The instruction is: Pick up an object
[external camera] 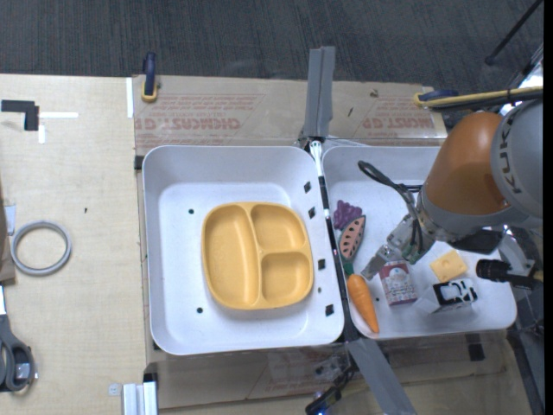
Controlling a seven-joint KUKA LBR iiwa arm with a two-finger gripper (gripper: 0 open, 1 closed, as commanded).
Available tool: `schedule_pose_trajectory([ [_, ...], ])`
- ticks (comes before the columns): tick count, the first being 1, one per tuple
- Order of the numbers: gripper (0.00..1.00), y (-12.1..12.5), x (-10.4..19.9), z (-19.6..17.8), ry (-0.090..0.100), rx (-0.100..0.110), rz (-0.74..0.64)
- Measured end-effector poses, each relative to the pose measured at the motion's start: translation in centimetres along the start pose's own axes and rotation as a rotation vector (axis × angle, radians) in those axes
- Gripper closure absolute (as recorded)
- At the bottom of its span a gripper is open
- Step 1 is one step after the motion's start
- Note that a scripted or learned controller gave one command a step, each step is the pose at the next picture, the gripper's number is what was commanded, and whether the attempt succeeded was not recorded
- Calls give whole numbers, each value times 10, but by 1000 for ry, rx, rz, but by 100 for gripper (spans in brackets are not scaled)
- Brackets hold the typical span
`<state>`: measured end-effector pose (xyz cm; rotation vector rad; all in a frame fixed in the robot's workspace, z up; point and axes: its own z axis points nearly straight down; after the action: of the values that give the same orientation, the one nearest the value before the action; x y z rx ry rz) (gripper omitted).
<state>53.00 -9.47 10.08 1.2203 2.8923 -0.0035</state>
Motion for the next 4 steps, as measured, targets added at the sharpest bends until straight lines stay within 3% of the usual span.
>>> schedule_pose_trajectory([
  [1,100,0,-1,-9,-2,0,-1],
  [2,0,0,-1,-9,-2,0,-1],
  [3,0,-26,-2,10,4,0,8],
  [4,100,-26,-2,1,2,0,6],
])
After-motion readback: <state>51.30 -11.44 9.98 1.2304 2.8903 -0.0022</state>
